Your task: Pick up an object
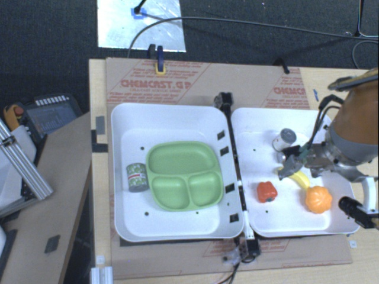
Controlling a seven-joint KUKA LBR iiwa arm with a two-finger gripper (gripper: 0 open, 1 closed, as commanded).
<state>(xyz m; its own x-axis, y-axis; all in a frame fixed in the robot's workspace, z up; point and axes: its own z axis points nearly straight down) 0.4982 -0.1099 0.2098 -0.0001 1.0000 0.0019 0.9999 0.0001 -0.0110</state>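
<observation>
Jaws' spread impossible to tell; gripper [291,167] low over banana [301,179], approaching; next, closing squarely on it.

One fixed camera looks down at a slant from above the bench [195,76], set far enough back to take in both white bins whole, w/ dark floor beyond the far edge. Left bin [127,158] sits centre-left of the pic, right bin [254,129] centre-right, their shared divider running approx. top to bottom through mid-frame. The arm [355,123] enters from the right edge, cut off by the frame. The view faces toward a pale sheet [139,16] on the floor at top; a side table [53,176] w/ equipment fills the lower-left corner. Single view, so no overlap w/ any other.
</observation>
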